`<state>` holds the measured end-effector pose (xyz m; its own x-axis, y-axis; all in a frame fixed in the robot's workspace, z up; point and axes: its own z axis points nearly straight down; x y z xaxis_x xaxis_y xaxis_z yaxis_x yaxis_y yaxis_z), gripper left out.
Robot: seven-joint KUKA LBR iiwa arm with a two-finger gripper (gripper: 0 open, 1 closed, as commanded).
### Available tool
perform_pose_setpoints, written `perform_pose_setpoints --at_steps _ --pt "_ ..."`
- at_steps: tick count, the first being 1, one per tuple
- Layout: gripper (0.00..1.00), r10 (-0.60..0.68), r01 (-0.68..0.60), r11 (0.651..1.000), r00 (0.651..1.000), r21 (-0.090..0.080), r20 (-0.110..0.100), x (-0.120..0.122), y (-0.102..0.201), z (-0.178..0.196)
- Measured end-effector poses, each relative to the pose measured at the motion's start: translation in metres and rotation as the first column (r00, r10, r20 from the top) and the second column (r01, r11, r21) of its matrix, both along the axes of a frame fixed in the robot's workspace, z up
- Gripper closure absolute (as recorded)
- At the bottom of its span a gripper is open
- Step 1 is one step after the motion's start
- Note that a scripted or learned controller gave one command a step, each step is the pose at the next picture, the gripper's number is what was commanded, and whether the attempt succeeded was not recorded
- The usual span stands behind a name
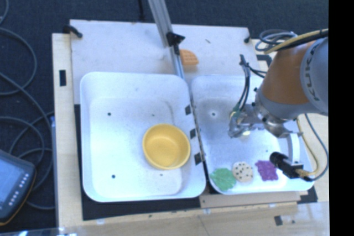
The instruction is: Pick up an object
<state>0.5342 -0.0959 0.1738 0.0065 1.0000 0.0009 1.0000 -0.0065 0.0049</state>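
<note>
STEP: approach — claw (239, 129) hangs over the right bin (213, 91), nothing seen in it, can't tell if it's apart or together | TARGETS: green piece (223, 178), spotted cookie (242, 172), purple piece (267, 169) along the near edge | NEXT: shift nearer, line up over one, descend — likely the cookie

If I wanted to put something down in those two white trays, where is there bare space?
The left bin has bare floor all around the yellow bowl. The right bin is bare in its upper left part. Its near edge is crowded: green piece, spotted cookie, purple piece, with the gripper above.
</note>
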Motion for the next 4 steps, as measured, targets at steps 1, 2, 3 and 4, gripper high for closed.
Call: perform_pose_setpoints --at_steps 1,2,3,4 --pt "1.0 0.01 -0.01 1.0 1.0 -0.001 0.002 -0.005 0.006 0.052" --pt "1.0 0.011 -0.011 1.0 1.0 -0.001 -0.002 -0.004 0.005 0.061" --pt "1.0 0.014 -0.014 1.0 1.0 0.0 -0.003 0.022 0.052 0.052" --pt "1.0 0.014 -0.014 1.0 1.0 0.001 -0.003 0.04 0.099 0.066"
